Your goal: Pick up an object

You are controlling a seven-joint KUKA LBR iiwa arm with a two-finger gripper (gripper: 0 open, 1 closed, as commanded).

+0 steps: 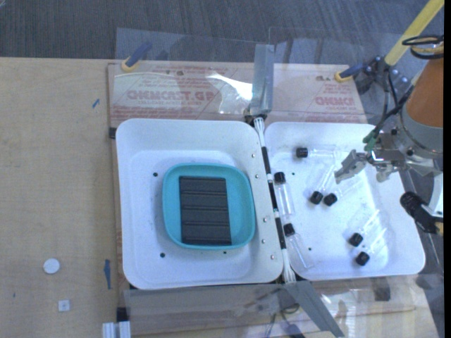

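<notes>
Clear, black-capped vials (pixel 323 198) lie scattered in the right bin (pixel 409 263); whether the fingers (pixel 350 167) grip is unclear.

so the left white bin (pixel 134 210) has a teal square tray (pixel 171 213) in it, with a dark ribbed block (pixel 204 210) lying flat inside. tan surface (pixel 49 153) all around, a small white disc (pixel 51 265) sits near the bottom left corner. printed cardboard sheet (pixel 169 94) lies behind both bins, grey carpet floor (pixel 211 5) beyond

Teal tray (pixel 173 189), ribbed black block (pixel 204 210)
</notes>
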